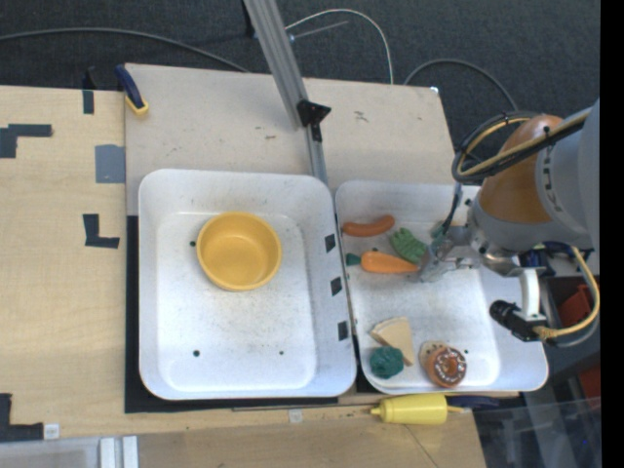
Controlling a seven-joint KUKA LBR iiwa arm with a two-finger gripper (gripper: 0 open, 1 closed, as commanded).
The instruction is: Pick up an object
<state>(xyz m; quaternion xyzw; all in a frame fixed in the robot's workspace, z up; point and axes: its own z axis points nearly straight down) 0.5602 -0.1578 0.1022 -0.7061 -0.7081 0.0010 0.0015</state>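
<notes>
Two shallow white bins sit side by side on the table, and the grey arm with its orange band reaches in from the right over the right bin. Its gripper hangs low at the upper part of that bin; the tips are too small and dark to say whether they are apart or together. Just beside them to the left lies a carrot, a smooth orange toy with its long axis running roughly left to right and its green end toward the left. A green leafy piece lies close above it, right by the tips, and a glossy sausage lies above that, also roughly left to right, slightly curved. Lower in the same bin are a pale wedge, a teal lump and a round brown disc. The left bin holds a round yellow bowl, standing upright. A yellow bottle lies on its side on the table below the right bin.
</notes>
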